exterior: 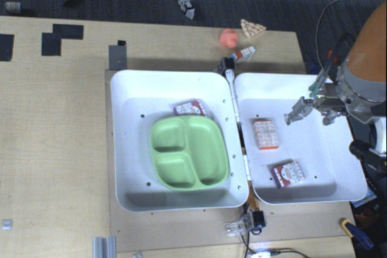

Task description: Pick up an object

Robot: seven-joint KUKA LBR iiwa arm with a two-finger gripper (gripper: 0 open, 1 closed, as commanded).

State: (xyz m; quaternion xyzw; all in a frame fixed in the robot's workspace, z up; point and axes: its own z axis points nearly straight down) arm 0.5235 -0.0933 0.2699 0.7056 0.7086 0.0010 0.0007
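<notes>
In the right bin [344,190] lie two small packets: a pink-and-white one [265,133] near the middle and a red-and-white one [288,173] toward the front. A third red-and-white packet [190,108] lies in the left bin [124,130], just behind a green divided tray [188,151]. My gripper [311,116] hangs over the right bin's far right part, up and to the right of the pink packet. Its fingers [295,114] are spread apart with nothing between them.
Behind the bins, the bench holds an orange ball [228,38], a toy pizza slice [253,28] and a small tube [242,55]. A ridge [237,130] divides the two bins. Cables and a clip [251,222] sit at the front edge.
</notes>
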